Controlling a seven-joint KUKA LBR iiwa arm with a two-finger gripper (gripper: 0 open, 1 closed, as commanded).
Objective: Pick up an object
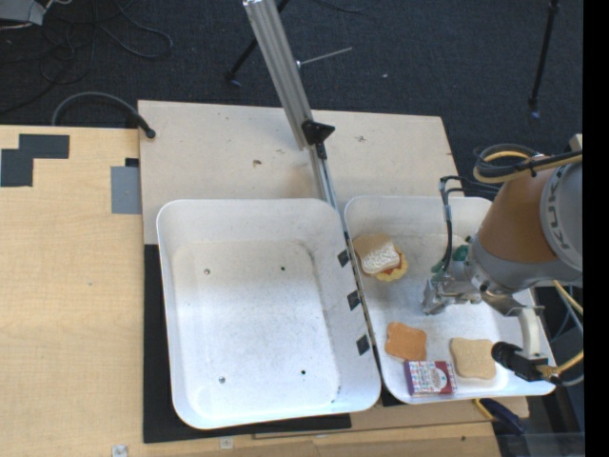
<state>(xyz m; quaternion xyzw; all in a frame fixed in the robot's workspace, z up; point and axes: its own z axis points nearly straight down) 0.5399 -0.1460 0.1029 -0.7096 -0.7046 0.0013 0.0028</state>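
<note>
The right bin [419, 219] holds a sandwich-like toy [382, 258] with a speckled white top near its left wall. An orange toast slice [406, 341], a tan bread slice [472, 358] and a small purple-and-white packet [429, 378] lie near the bin's front. My gripper [439, 298] hangs low over the middle of this bin, right of the sandwich toy and above the orange slice. Nothing shows between its fingers. The arm's orange band [519, 222] sits above it at the right.
The left bin [249, 312] stands beside the right one, with black clips [350, 298] along the shared wall. A slanted aluminium post [285, 74] rises behind the bins. Cables [504, 160] lie at the right near the arm.
</note>
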